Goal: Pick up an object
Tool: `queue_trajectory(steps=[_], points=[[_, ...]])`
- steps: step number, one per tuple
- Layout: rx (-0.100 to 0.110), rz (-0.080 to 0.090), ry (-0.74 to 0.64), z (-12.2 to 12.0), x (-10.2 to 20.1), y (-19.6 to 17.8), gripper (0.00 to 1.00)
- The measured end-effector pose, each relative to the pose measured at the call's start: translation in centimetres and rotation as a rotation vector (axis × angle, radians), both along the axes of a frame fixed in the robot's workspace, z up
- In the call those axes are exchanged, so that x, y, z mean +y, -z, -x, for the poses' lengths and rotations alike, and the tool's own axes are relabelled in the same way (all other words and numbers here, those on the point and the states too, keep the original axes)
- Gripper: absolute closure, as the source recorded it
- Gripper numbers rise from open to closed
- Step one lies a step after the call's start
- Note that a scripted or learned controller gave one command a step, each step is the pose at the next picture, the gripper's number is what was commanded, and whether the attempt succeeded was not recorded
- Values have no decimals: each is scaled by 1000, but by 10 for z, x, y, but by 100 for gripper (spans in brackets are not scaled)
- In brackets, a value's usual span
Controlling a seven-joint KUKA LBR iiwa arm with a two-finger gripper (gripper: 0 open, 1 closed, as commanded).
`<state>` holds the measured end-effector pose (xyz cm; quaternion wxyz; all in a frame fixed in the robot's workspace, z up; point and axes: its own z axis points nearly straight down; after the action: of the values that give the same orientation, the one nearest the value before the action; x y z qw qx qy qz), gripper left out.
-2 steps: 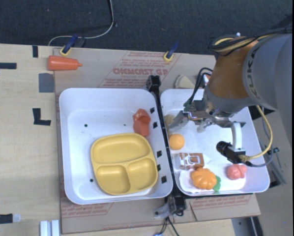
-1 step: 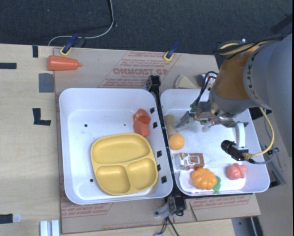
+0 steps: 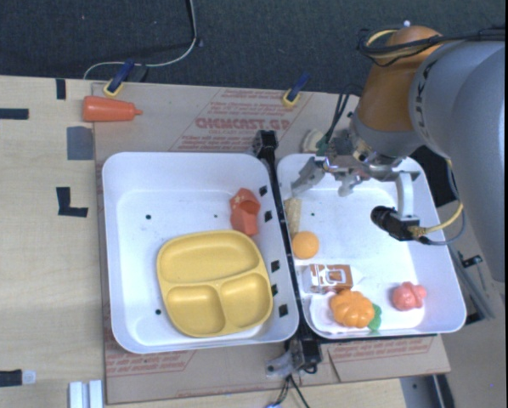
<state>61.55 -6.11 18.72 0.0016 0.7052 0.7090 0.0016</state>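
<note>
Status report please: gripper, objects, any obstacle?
Gripper open above right bin, holding nothing. Orange ball nearest, not yet picked. Nothing in the way.

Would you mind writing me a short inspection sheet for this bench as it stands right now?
Surface: wooden bench with black tape marks; cardboard sheet under two white bins.
Job's things: left bin holds a yellow divided tray and a red cup; right bin holds an orange ball, a small printed box, an orange pumpkin, a pink toy and a pale stick.
Clutter: orange bottle on the bench.
Grippers: gripper over the right bin's far end, holding nothing.
Cables: black cable at the far edge; yellow cable on the arm.
Surroundings: dark floor.
</note>
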Motion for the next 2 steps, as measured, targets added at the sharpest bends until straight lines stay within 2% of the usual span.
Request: queue_trajectory(steps=[1,2], points=[[3,3,6,-45,-47,108,0],[6,1,4,-47,-32,103,0]])
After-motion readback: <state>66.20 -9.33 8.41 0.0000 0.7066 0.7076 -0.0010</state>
